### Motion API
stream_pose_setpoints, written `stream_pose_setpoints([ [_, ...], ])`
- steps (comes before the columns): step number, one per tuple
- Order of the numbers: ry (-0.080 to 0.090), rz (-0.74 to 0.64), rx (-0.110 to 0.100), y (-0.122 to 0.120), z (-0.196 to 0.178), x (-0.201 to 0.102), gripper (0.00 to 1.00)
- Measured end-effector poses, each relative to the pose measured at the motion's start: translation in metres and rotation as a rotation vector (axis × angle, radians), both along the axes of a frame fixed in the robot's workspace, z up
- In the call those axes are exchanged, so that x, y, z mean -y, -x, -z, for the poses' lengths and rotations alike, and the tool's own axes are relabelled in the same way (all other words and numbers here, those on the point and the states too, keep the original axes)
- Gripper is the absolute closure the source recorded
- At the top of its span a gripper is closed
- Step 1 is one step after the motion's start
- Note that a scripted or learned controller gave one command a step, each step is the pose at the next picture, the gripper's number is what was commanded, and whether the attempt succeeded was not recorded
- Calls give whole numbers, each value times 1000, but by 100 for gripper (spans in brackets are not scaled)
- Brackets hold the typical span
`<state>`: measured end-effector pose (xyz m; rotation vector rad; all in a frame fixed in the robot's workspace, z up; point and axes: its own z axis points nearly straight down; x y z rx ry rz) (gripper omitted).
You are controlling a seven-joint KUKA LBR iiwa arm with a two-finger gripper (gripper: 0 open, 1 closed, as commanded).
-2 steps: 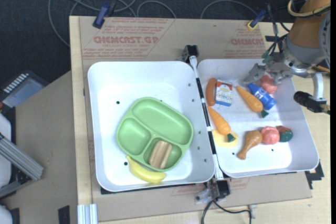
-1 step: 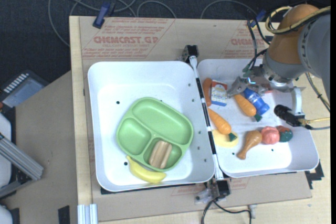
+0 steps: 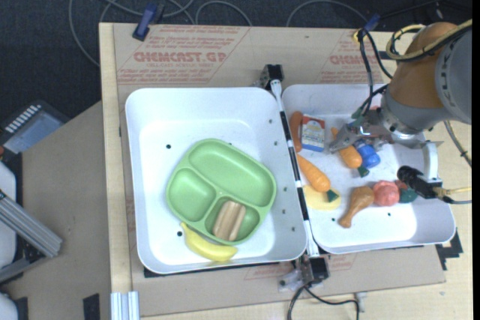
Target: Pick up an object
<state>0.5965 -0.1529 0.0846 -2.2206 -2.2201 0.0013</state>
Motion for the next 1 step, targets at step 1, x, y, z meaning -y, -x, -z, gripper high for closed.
stream_pose_setpoints([
  [1,0,0,2,-1,-10,0,100],
])
